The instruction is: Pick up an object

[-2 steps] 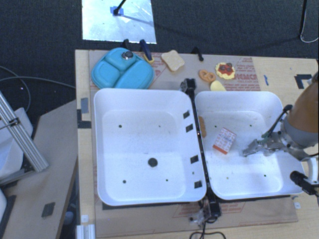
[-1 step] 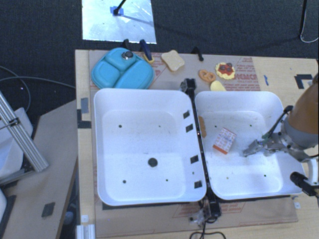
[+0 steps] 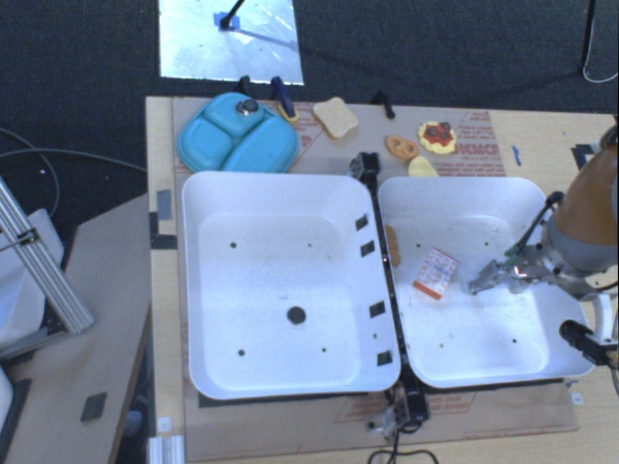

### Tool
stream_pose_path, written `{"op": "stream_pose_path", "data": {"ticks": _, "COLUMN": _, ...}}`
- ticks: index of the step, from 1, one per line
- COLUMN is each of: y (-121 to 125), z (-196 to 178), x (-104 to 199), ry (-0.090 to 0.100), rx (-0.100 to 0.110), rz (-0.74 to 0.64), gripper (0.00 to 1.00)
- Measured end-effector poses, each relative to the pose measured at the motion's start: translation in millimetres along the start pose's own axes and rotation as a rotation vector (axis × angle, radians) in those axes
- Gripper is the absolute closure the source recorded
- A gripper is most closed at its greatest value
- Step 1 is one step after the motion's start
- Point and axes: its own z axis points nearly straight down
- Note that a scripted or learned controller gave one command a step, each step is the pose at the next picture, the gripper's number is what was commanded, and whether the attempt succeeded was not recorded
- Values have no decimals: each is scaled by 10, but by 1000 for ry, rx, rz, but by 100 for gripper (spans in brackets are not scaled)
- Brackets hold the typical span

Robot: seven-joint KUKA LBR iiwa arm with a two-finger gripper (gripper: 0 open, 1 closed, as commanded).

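In the right bin (image 3: 484,370) a small white and orange packet (image 3: 434,273) lies flat, left of the middle. My gripper (image 3: 490,278) hangs low over the same bin, a short way right of the packet and apart from it. I see nothing held in it. The grey arm with its orange band (image 3: 592,211) comes in over the bin's right rim. A thin tan object (image 3: 392,245) rests against the right bin's left wall. A small dark round thing (image 3: 296,314) sits on the floor of the left bin (image 3: 222,356).
Behind the bins on the bench lie a blue divided dish (image 3: 238,133), a toy bread slice (image 3: 336,117), a pretzel (image 3: 400,147), a small pizza-like toy (image 3: 437,136) and a yellow piece (image 3: 422,167). A black divider with clips (image 3: 377,269) runs between the bins.
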Motion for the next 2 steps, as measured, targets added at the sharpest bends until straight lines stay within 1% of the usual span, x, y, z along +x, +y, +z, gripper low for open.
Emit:
{"op": "stream_pose_path", "data": {"ticks": 1, "y": 544, "z": 4, "x": 6, "ry": -2, "rx": -5, "rz": -2, "gripper": 0}}
{"op": "stream_pose_path", "data": {"ticks": 2, "y": -290, "z": -9, "x": 616, "ry": -1, "rx": -3, "rz": 4, "gripper": 0}}
